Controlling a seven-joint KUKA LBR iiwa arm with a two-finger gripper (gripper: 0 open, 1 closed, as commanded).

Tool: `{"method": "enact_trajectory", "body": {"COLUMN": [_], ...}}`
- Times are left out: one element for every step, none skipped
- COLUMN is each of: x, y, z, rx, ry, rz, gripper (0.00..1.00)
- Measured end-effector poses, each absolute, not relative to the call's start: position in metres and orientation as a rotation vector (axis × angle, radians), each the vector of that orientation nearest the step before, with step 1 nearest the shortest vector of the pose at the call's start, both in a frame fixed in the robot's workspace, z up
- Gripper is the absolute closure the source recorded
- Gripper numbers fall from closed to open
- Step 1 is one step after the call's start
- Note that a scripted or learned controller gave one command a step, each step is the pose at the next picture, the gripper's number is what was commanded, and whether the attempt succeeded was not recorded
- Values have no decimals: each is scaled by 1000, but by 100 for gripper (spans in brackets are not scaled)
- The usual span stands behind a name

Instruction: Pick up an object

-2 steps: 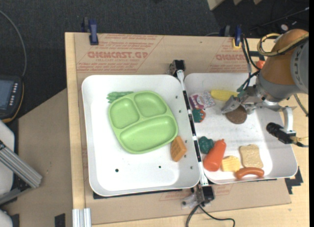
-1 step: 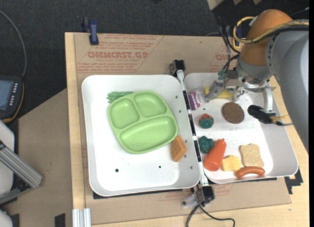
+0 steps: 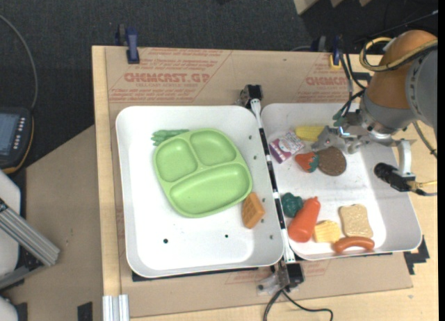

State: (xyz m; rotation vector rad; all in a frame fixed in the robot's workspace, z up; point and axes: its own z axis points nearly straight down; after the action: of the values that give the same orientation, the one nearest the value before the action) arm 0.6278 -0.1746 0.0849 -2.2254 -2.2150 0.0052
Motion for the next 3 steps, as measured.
{"method": "enact_trajectory", "body": {"x": [661,540,545], "y": [-118,-156,-120], "z": [81,84,85], "rx": [-2201,-2226,-2216], "ry": [-2214,-2208,-2222], "rz": [36,11,0], "gripper": [0,0,0]}}
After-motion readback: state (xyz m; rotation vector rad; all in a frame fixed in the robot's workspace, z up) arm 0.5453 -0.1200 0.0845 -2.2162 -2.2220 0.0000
